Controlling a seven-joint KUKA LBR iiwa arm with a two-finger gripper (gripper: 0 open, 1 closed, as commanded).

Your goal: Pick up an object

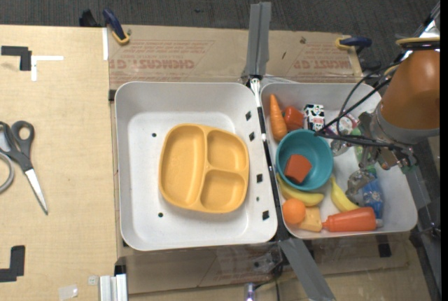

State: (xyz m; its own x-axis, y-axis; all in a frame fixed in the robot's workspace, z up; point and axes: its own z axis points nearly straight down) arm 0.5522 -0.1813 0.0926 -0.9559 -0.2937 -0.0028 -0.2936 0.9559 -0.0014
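Dark carpet borders the far edge of the wooden surface (56, 152), on which cardboard underlies 2 shallow white bins set side by side. Left bin (133, 173): holds a yellow divided plate (204, 169) with 3 compartments, lying near its centre. Right bin (399, 212): crowded with objects. Grey arm with its orange band (416, 93): enters from 3 o'clock and reaches down over the right bin; the hand (364, 170) sits low among cables at the bin's 3 o'clock side, and whether it is spread or pressed together cannot be told. Teal bowl (305, 159): left part of the right bin, with a red block (298, 168) inside it. At the bowl's 11 o'clock lies a carrot (278, 117); at 6 o'clock a banana (308, 196), an orange (294, 211) and a red-orange bottle (350, 220); at 4 o'clock a second banana (341, 198). Scissors (24, 159): on the surface at 9 o'clock, well apart from both bins.
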